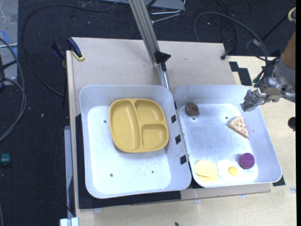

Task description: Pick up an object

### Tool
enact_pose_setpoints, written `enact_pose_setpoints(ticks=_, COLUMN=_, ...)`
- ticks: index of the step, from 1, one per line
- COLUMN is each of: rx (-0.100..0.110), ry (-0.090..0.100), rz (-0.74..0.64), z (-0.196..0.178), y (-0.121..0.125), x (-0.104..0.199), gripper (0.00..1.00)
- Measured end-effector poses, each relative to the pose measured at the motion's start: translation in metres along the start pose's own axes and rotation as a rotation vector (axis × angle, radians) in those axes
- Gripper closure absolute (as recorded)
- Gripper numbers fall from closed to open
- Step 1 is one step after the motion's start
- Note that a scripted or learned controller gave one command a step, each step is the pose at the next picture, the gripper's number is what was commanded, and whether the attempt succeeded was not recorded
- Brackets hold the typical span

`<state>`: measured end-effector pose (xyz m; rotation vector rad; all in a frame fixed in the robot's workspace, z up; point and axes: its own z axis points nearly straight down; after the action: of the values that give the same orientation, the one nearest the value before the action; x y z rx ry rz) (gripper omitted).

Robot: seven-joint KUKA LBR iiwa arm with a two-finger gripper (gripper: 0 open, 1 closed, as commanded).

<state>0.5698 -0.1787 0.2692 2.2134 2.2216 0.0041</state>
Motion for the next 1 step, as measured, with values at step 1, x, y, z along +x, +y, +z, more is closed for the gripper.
enact_pose_setpoints(ticks=1, rx=0.006, ry=0.003, rz=-0.004, z=0.0114, y=0.0064, x=0.0612, gripper=1.00)
